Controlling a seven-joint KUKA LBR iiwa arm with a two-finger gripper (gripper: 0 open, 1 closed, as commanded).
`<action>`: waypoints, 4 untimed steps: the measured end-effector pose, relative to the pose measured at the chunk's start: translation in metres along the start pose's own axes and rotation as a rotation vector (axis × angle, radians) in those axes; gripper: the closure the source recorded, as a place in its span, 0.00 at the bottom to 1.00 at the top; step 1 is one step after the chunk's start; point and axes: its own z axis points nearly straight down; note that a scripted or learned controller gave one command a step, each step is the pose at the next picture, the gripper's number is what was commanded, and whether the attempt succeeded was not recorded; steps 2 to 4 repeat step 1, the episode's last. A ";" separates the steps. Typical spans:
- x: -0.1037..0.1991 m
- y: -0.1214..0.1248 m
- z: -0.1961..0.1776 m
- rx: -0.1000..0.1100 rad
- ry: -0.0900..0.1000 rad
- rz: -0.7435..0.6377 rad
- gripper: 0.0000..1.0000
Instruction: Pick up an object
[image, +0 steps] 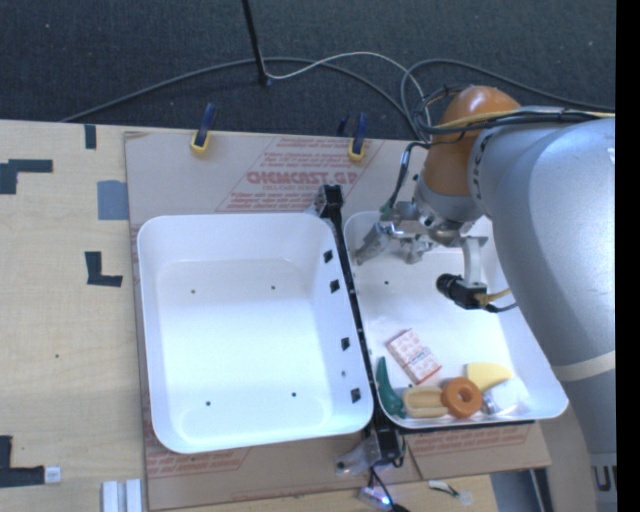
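Station record, as I read it from my remote seat:

- Arm (540, 190): grey, orange band at the wrist, reaching in from the right over the far end of the right bin (520, 345).
- Pincer (392, 240): hanging over the right bin's far left corner, close to the divider between the bins. I cannot tell whether it is open or closed; nothing shows in its grip.
- Candidates for picking, all crowded into the near end of the right bin, well apart from the pincer: a red-and-white packet (413, 355), a yellow wedge (488, 375), an orange ring (461, 397), a tan block (423, 401), a green strip (386, 388) lying along the bin's left wall.
- Left bin (240, 330): white, shallow, beside the right one on the surface (60, 330).

Risks, my judgement:

- The ring, block and wedge touch or nearly touch; a descent there may pinch two at once or knock one aside and close on nothing.
- The green strip hugs the wall; a try for it could strike the rim or divider.
- The packet lies flat; the pincer may slide over it without purchase.
- A descent from the present spot would meet bare bin floor
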 end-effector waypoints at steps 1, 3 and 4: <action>-0.073 0.002 -0.005 -0.007 -0.001 0.002 0.00; -0.073 0.002 -0.005 -0.007 -0.001 0.002 0.00; -0.073 0.002 -0.005 -0.007 -0.001 0.002 0.00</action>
